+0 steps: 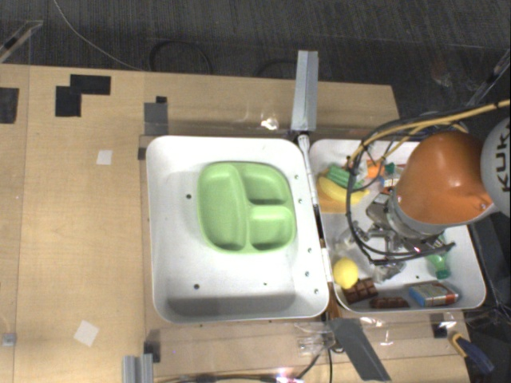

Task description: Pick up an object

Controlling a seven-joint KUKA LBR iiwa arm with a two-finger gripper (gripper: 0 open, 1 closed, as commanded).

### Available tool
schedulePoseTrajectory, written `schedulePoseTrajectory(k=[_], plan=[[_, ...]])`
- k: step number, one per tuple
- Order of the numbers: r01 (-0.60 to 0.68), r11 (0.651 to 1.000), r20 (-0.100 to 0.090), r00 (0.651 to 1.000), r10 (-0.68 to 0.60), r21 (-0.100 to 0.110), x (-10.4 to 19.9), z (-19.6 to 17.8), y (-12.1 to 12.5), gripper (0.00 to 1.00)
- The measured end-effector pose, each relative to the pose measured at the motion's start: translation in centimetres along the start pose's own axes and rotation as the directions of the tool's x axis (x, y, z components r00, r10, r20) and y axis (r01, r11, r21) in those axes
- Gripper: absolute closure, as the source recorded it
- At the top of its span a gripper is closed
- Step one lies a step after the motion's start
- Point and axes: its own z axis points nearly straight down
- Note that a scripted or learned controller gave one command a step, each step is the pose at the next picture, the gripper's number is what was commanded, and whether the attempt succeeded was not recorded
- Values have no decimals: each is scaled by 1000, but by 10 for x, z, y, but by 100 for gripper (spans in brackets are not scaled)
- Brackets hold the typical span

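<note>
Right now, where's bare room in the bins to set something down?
Left bin: bare white floor all around the green divided tray, widest along the near edge and the left side. Right bin: crowded. The arm hangs over its middle, with a yellow ball, brown bars, a small box and a yellow-green item packed around it.

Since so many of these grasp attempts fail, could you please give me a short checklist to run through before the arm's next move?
1. Arm over the right bin, where the objects lie: ok.
2. Object between the fingers of the gripper: cannot tell, the wrist hides them.
3. Yellow ball free and apart from the gripper: ok.
4. Blue box lying flat near the front wall: ok.
5. Green tray sits in the left bin, out of the arm's way: ok.
</note>
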Motion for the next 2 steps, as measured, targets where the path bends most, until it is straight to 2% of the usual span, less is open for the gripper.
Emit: schedulePoseTrajectory(k=[1,2], plan=[[34,999,-7,999,-34,-12,16,-2,-35,0],[204,979,4,979,-204,2,28,0,-14,0]])
